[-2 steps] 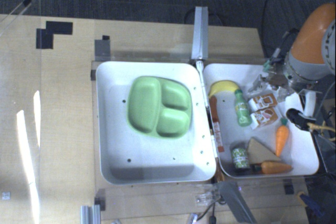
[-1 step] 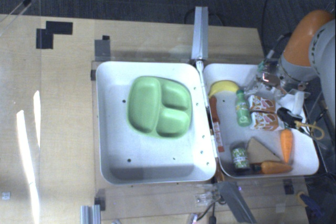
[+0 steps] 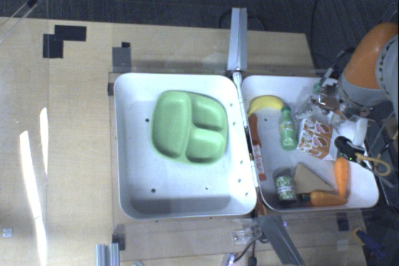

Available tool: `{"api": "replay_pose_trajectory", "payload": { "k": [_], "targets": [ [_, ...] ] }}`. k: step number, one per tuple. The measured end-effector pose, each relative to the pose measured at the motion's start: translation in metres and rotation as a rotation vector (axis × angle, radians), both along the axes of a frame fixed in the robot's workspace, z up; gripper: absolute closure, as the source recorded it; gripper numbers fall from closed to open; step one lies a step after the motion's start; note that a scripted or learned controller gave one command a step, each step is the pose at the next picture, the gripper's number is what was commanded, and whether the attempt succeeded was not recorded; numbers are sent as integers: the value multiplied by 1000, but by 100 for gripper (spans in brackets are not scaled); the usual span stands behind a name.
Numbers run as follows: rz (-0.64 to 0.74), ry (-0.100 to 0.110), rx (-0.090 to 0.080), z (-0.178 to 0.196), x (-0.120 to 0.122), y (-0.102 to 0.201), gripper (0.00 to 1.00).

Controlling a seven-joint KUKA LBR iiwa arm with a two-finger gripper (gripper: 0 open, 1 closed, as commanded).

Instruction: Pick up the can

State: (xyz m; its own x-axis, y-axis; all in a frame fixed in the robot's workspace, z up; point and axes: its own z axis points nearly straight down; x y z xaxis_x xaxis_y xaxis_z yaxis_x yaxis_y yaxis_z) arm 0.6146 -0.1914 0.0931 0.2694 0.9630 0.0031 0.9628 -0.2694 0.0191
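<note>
The can is small with a green label. It stands near the front left corner of the right bin, beside a brown cardboard piece. My gripper hangs over the back right part of that bin, above a clear wrapper and an orange-patterned packet. It is well apart from the can, roughly a third of the bin's length behind it and to the right. The grey wrist and orange band rise behind the gripper at the right edge.
The right bin also holds a yellow fruit, a green bottle, a red stick along its left wall, and two carrots. A green divided plate lies in the left bin.
</note>
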Motion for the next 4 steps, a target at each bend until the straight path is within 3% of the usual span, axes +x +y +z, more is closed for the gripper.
{"api": "replay_pose_trajectory", "payload": {
  "k": [1,2,3,4],
  "targets": [
    [-73,12,2,-5,48,9,0],
    [-64,5,-1,8,51,11,100],
    [-62,5,-1,8,51,11,0],
    [-303,11,5,-5,-25,15,0]
  ]
}}
